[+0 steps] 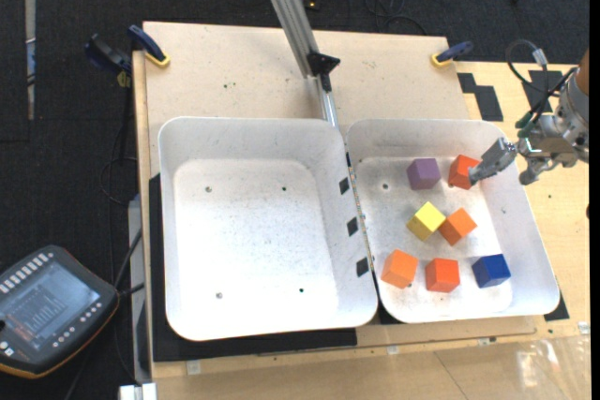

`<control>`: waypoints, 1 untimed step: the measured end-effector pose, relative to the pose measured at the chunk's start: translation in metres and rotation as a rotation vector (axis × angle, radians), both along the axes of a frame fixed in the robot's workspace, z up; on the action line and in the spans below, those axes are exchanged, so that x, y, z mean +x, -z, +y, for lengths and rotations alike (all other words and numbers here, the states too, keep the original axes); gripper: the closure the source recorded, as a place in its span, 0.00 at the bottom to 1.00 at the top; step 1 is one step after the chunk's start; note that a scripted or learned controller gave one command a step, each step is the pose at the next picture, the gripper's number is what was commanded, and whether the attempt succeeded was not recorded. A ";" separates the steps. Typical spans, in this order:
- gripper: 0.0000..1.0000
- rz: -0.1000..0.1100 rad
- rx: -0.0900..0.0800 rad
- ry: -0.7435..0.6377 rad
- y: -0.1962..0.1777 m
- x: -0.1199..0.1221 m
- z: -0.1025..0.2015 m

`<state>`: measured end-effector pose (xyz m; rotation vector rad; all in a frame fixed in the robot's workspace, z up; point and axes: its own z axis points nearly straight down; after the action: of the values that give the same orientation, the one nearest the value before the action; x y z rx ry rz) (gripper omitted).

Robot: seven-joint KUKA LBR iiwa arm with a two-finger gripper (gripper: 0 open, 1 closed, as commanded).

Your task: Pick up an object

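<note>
The right white bin (530, 244) holds several small cubes. A purple cube (424, 171) and a red-orange cube (460, 170) sit at its far side. Lower down lie a yellow cube (427, 219), an orange cube (458, 226), another orange cube (400, 268), a red-orange cube (442, 275) and a blue cube (491, 270). My gripper (516, 165) hangs over the bin's far right edge, open, with nothing between its fingers. Its left finger (491, 163) reaches to the right side of the far red-orange cube.
The left white bin (169, 201) adjoins the right one. A slanted metal pole (286, 0) comes down to the bins' shared far edge. A teach pendant (47, 309) lies at bottom left. Clamps (150, 47) (450, 53) grip the board's far corners.
</note>
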<state>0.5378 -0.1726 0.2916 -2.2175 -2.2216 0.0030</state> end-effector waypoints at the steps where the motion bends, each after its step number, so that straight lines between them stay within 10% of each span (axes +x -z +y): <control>1: 0.00 -0.004 -0.001 0.001 -0.002 0.001 0.000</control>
<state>0.5383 -0.1727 0.2936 -2.2213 -2.2226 0.0002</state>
